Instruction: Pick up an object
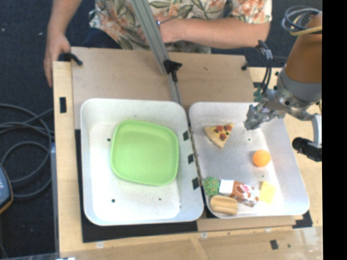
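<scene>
arm comes in from the right, orange band up top, gripper (252, 118) angled down-left, nothing between its fingers

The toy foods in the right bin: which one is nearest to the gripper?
The pizza slice, lying alone at the bin's upper left, is nearest to the gripper. The orange ball is slightly farther; the others cluster along the bottom edge.

Slanted overhead view of both bins (87, 145)

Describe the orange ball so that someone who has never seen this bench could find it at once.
Look in the right-hand white bin, on the side opposite the green plate. The orange ball lies alone near its middle, below the gripper: the one round, plain orange item there.
</scene>
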Controlling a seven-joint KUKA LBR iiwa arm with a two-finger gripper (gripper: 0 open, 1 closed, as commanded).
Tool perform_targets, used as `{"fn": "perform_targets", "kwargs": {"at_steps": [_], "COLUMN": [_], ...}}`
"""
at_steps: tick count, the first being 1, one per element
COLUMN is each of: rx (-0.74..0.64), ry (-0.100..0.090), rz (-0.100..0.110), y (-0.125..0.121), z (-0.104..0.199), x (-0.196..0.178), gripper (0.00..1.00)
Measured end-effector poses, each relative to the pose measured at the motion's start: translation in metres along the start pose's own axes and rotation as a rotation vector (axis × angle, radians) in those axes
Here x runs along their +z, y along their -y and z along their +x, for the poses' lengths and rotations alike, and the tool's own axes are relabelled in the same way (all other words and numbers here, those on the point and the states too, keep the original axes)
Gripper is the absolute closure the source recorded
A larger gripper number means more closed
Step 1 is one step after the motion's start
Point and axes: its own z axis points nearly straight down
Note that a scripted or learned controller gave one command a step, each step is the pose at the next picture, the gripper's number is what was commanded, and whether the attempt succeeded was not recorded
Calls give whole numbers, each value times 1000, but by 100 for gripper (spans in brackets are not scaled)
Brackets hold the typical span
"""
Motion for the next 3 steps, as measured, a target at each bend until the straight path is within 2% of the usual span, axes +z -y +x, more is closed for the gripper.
{"fn": "perform_targets", "kwargs": {"at_steps": [2,3], "rx": [-2,-4], "ry": [-1,-2], "rz": [6,6], "y": [26,28], "z": [85,137], "x": [22,22], "gripper": [100,100]}}
